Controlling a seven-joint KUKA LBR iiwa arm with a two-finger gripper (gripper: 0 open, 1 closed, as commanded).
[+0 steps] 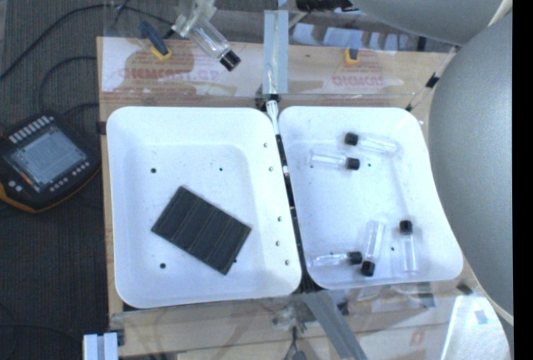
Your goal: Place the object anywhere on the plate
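Clear glass with a black cap: a vial (213, 43) sits gripped between the fingers of the gripper (197, 15), up at the top of the view, above the far edge of the bench (117, 75) and beyond the left bin (125, 183). The pincer is closed on the vial's clear body, and the tube slants down and to the right from the fingers, its black cap at the lower end. The vial hangs well apart from the plate (201, 230), a dark ribbed rectangle lying tilted on the floor of the left bin, toward its near side.

In the right bin (416, 150) lie more capped vials: two (366, 142) near the far side, one below the other, and a cluster (371, 246) of four near the front wall. A handheld control pendant (43, 160) rests on the dark floor left of the bench.
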